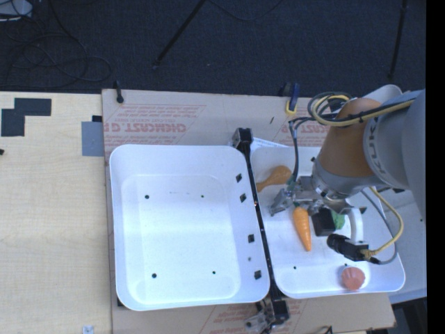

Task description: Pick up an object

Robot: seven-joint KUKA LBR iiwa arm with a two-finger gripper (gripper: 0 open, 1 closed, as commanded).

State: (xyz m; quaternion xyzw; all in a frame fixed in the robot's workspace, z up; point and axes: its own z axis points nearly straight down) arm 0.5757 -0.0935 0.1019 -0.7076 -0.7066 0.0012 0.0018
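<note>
My gripper [287, 202] hangs low over the left part of the right bin [327, 284], under the grey arm with its orange band. An orange carrot [302, 230] lies just below and right of the gripper, its thick end touching or almost touching it. A tan, curved object [273, 177] lies just above and left of the gripper, near the bin's left wall. A pink-red ball [352, 277] rests near the bin's front right corner. A small green object [338, 221] peeks out from under the wrist, mostly hidden.
The left bin [128, 256] sits beside the right one, with a black divider strip [254, 214] running between them. Both bins rest on a cardboard sheet [167, 120]. The arm covers the back right part of the right bin.
</note>
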